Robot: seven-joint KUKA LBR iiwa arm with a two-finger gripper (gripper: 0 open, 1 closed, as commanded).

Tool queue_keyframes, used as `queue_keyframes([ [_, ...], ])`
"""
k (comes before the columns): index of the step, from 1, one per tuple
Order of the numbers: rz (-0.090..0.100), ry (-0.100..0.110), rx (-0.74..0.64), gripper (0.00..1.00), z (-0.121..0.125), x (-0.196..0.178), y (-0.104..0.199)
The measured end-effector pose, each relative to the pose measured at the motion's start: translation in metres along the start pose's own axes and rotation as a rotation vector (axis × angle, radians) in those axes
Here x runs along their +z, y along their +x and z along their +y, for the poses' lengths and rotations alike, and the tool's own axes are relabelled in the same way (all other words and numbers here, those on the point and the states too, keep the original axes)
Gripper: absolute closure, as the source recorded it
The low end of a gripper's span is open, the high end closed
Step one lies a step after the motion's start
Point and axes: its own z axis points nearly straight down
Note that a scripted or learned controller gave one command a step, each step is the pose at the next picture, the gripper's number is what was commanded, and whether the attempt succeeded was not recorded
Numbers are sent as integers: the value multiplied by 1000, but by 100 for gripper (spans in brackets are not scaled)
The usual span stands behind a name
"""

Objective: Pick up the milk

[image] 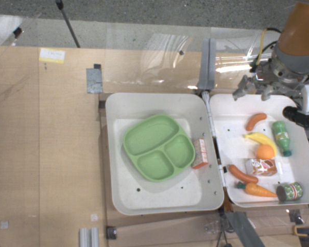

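Approach step. Pincer (258,89) hovers at right bin's far edge; cannot tell its opening, nothing visibly held. Milk (200,153) lies well left and nearer, beside green tray (157,147). Next: traverse left, descend.

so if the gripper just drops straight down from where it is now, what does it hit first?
Probably bare floor at the back of the right bin. The gripper sits over that far edge; the sausage lies nearer the camera, seemingly off its line. Depth is unclear.
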Motion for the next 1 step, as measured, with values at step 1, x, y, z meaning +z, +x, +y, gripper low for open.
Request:
queue_keyframes([
  [1,0,-1,91,0,-42,38,-25],
])
